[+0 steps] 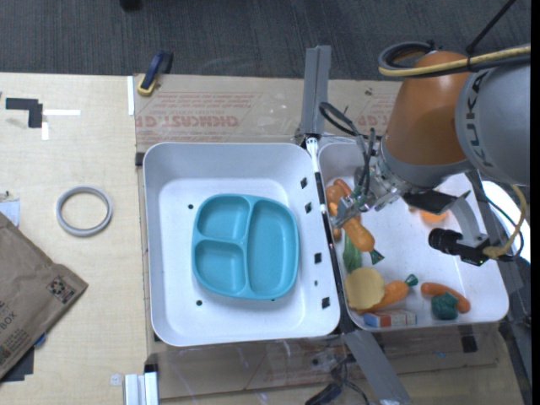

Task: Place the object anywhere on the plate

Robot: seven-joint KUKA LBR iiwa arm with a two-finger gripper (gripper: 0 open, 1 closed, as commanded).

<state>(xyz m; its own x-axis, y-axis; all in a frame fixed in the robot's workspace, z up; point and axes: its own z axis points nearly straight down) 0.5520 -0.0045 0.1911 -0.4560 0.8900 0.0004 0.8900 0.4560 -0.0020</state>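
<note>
At the near edge of the right bin point(405, 247) a flat printed pack point(393, 319) is seen. Just behind it lie a pale yellow round toy point(365, 287), a small orange carrot point(395, 292) with a green end, a second carrot point(439, 290) and a dark green toy point(445, 306).

Further back, close to the bin's left wall, an elongated orange toy vegetable point(359, 235) is lying flat. Its long axis is set on a diagonal, from the upper left to the lower right of the view. Which end is its tip cannot be told. It is taken here as the object of the task, because it lies nearest to the tool.

The gripper point(353, 205) is placed just above this piece, over the left part of the right bin, beside another orange toy point(337, 194). Whether it touches the piece cannot be judged, and whether it is open or closed cannot be told either — cables and the wrist cover it. No thing is seen held in it.

The arm point(498, 116) comes in from the right, bent down over the bin, with its orange band point(426, 108) above the wrist.

In the left bin point(169, 226) the blue three-compartment plate point(270, 243) is lying in the middle — well apart from the object.
</note>
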